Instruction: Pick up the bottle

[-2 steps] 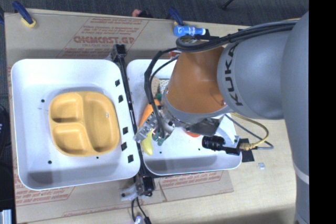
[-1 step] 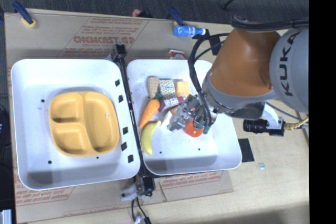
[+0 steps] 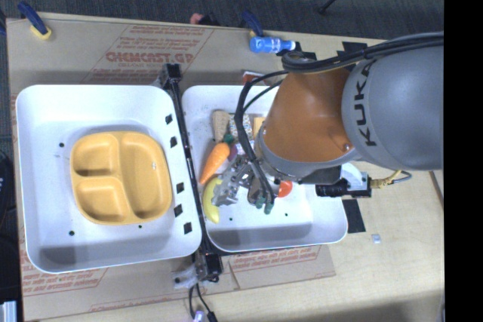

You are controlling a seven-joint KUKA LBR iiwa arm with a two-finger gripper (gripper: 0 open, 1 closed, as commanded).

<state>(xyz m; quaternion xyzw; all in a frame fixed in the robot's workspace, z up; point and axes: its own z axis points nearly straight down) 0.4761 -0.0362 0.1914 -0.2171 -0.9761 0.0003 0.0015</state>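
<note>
My gripper (image 3: 243, 191) hangs low in the right bin (image 3: 324, 226), under the orange wrist band. It sits just right of an orange carrot (image 3: 215, 161) and a yellow banana-like piece (image 3: 212, 205). A small red item (image 3: 284, 189) peeks out at its right side. A beige piece (image 3: 220, 121) lies at the bin's back left. The arm hides much of this bin's floor, and I cannot make out which item is the bottle.
The left bin (image 3: 38, 162) holds a yellow divided tray (image 3: 121, 176). A black divider bar (image 3: 179, 151) runs between the bins. Blue clamps (image 3: 268, 45) sit on the bench's far edge. Cables loop around the wrist.
</note>
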